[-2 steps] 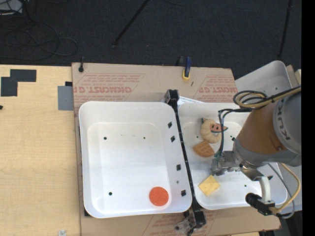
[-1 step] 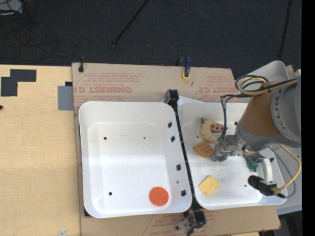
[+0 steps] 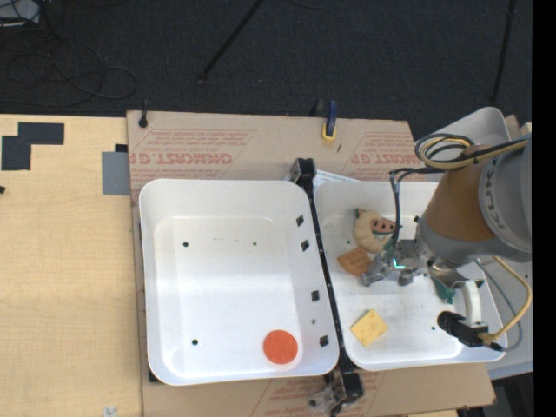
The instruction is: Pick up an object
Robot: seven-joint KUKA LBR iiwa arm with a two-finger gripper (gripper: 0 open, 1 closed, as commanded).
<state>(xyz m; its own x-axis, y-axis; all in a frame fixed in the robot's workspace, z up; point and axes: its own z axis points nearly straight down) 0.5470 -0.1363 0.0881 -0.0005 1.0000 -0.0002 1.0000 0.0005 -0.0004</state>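
Note:
My gripper (image 3: 380, 274) is low in the right bin (image 3: 408, 347), its fingers pointing left. Just left of the fingertips lies a brown cracker-like piece (image 3: 354, 261), close to or touching them. Behind it sits a tan roll-shaped toy with a reddish mark (image 3: 373, 229). A yellow block (image 3: 368, 327) rests nearer the front of the same bin, apart from the gripper. In the left bin (image 3: 165, 233) an orange disc (image 3: 281, 347) lies near the front right corner. Nothing is visibly held between the fingers.
The black divider rail (image 3: 314, 259) runs between the two bins. A blue and yellow clamp (image 3: 330, 122) holds the cardboard sheet at the back. The wooden bench (image 3: 61, 268) stretches to the left.

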